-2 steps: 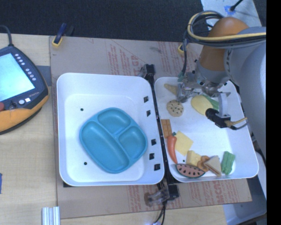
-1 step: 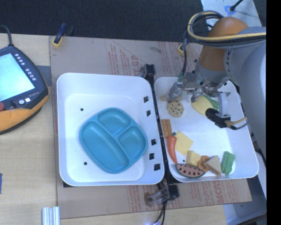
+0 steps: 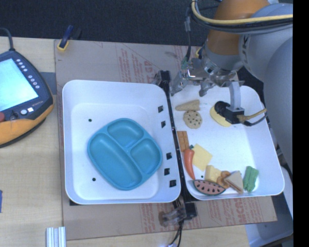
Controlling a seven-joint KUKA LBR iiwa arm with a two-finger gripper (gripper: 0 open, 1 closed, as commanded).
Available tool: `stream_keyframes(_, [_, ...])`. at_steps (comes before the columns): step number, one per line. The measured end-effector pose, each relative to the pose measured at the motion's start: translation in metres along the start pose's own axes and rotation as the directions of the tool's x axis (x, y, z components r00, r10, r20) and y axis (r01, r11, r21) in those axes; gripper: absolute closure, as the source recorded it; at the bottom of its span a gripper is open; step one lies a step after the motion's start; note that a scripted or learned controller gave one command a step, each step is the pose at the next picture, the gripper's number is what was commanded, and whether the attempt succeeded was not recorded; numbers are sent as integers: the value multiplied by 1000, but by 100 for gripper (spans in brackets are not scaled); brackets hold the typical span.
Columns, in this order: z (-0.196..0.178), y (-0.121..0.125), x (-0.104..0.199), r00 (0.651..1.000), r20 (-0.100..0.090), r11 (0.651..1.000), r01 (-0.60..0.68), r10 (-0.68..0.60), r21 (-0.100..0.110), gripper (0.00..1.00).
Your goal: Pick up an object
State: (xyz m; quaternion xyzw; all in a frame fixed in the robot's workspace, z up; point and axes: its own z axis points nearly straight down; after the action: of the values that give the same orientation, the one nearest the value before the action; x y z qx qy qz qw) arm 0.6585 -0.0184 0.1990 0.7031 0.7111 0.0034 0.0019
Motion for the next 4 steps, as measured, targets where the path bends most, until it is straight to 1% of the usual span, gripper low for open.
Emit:
stream_keyframes(1, [7, -25, -23, 1000, 4, 1000, -9, 9, 14, 0])
stream_keyframes(2, [6, -1, -4, 1000, 3, 1000, -5, 5, 7, 0])
stream_keyframes(3, [7, -15, 0, 1000, 3, 1000, -6, 6, 13, 0])
stream_keyframes(4, [7, -21, -22, 1000, 3, 1000, -9, 9, 13, 0])
